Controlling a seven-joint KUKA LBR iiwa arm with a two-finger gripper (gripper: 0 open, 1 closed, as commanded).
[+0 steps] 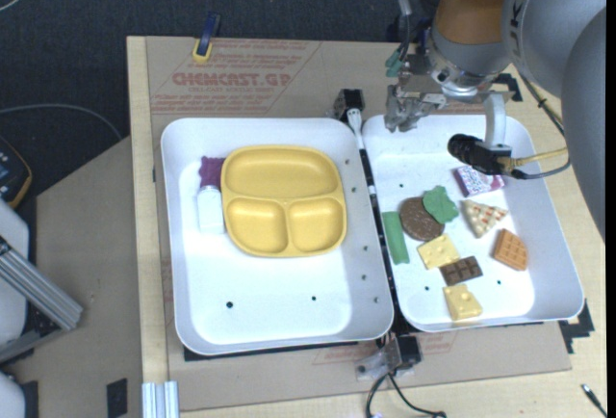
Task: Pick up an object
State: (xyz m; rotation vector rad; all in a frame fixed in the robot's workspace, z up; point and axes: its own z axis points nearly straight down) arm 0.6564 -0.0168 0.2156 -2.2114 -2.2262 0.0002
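Note:
My gripper hangs over the far left corner of the right bin, open, with nothing between its fingers. The toy food lies nearer the camera in that bin: a purple wrapper, a green leafy piece, a brown round cookie, a pizza slice, a waffle, a yellow cheese block, a chocolate bar, a second yellow cheese wedge and a green stick along the left wall.
The left bin holds a yellow divided plate, with a purple item and a white bottle beside its left edge. A black fitting with a cable hangs off the arm above the purple wrapper.

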